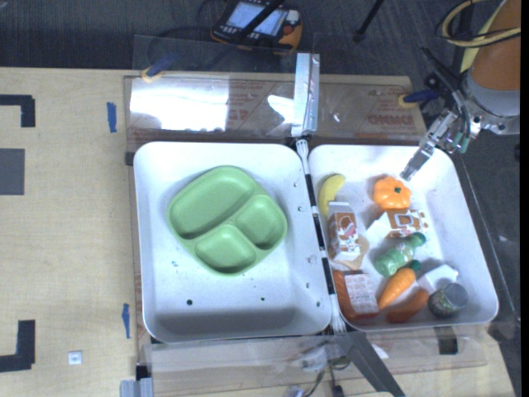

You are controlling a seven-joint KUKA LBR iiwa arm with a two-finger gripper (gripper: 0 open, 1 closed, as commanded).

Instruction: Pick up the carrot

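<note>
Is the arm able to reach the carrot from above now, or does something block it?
Probably yes. The carrot lies uncovered in the right bin, its top free. The claw hovers near the bin's far edge. A green toy and a reddish piece crowd it.

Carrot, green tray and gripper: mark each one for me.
carrot (398, 284), camera view, middle of its orange body
green tray (227, 218), camera view, centre ridge
gripper (411, 169), camera view, fingertips

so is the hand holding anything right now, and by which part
Nothing is held. The hand hangs over the right bin's far edge, just above the orange pumpkin, with nothing between its fingers. The carrot lies untouched near the front.
</note>
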